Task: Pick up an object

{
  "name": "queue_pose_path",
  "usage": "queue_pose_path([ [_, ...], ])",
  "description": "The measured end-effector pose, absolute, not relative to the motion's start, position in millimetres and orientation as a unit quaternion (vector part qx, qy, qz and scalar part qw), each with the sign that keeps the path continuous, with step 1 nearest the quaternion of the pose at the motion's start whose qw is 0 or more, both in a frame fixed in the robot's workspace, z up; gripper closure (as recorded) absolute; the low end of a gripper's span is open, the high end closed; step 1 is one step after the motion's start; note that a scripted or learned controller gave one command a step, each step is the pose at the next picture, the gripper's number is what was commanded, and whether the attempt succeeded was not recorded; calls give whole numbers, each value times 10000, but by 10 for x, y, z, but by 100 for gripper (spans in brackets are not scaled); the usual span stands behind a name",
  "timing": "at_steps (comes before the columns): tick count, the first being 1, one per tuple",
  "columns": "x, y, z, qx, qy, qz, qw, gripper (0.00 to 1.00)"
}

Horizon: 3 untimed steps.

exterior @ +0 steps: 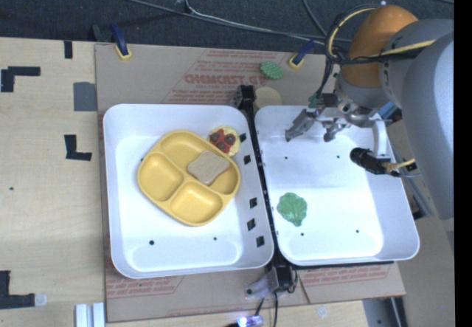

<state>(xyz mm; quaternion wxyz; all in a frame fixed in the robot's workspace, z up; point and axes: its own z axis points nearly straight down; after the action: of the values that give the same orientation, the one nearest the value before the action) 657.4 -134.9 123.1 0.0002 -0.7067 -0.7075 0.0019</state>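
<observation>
Green leafy piece (292, 208) sits in the right bin (383, 244), left-centre of the floor, just beside the wall that divides the two bins, alone there. Looks like a toy lettuce or kale bit: I judge it light, soft or rubbery plastic, ruffled, low-lying, not fragile. It may flex or skid on the smooth white floor. Best take it across the narrow middle from straight above, pressing down close to the floor.

Left bin (122, 244): yellow divided plate (158, 174) with a tan bread-like slice (207, 166) in one compartment, and a small red-and-dark item (224, 139) touching the plate's far rim.

My gripper (316, 126) hovers over the far end of the right bin, well apart from the green piece; fingers spread apart, nothing between them.

Beyond the bins, a small green round object (272, 70) lies on the cardboard (177, 74). Red print there, too blurred to read.
</observation>
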Motion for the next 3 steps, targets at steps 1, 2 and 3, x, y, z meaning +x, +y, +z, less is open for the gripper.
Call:
queue_pose_path([
  [1, 6573, -1345, 834, -7062, -7080, 16, -4, 0],
  [2, 6585, -1339, 960, -7060, -7082, 4, -16, 100],
  [3, 6513, -1305, 1426, -7067, -7075, -7, -5, 100],
])
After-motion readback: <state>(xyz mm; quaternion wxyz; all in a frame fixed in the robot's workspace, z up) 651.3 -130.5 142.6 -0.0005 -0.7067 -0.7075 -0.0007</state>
